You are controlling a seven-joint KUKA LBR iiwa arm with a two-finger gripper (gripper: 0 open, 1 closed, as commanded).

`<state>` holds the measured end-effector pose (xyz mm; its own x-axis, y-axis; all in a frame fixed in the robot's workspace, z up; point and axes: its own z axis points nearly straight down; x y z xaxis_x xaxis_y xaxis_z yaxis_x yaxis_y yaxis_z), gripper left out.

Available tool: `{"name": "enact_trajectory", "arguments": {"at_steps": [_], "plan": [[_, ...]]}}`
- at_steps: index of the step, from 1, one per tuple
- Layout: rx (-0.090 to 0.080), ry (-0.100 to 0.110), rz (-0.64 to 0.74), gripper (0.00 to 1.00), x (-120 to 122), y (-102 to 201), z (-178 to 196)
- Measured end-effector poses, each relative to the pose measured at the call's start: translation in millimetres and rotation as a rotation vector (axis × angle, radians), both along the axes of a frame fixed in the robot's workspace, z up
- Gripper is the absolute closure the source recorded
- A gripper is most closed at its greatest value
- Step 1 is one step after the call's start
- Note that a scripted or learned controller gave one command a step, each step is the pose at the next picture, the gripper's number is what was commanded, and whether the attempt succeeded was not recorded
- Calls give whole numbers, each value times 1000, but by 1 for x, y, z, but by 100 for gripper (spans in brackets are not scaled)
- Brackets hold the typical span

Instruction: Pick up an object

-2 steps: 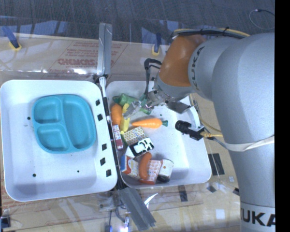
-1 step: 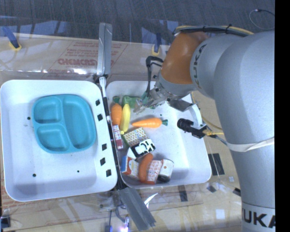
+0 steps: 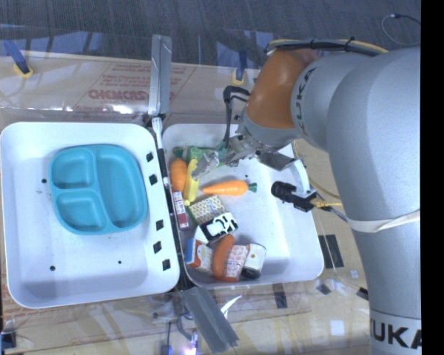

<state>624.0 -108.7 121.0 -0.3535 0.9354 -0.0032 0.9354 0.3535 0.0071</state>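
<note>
The camera view looks down on my bench, and I take the divider (image 3: pixel 161 117) between the two white bins as my landmark. Left of it lies the left bin (image 3: pixel 22 272), which holds a blue sectioned plate (image 3: pixel 98 187) and nothing else I can make out.

Just right of the divider, in the right bin (image 3: pixel 300 261), the objects crowd against the near wall: a short orange piece (image 3: pixel 178 174) standing close to the divider, something green (image 3: pixel 198 154) behind it, a small patterned packet (image 3: pixel 206 208) below, then a black-and-white item (image 3: pixel 220 226), and at the bin's near end an orange-and-white cluster (image 3: pixel 228 259) that I cannot name more exactly.

Further right of the divider, a carrot (image 3: pixel 223 188) lies flat on the bin floor, pointing back towards the divider. That looks the likeliest thing for me to take.

My pincer (image 3: pixel 233 151) hangs over the far end of the right bin, just above and behind the carrot. I cannot tell how wide it stands, and I see nothing held in it.

So I judge the task hardly begun: every object rests in the bin, none lifted. What is left is to come down on one piece, close on it and raise it clear.
</note>
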Motion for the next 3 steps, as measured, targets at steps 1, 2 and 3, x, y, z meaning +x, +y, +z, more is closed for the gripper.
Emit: {"name": "enact_trajectory", "arguments": {"at_steps": [1,2,3], "plan": [[-3,1,120,0,-61,-73,-23],[-2,0,126,100,-60,-71,-13],[-1,6,193,100,-39,-44,111]]}}
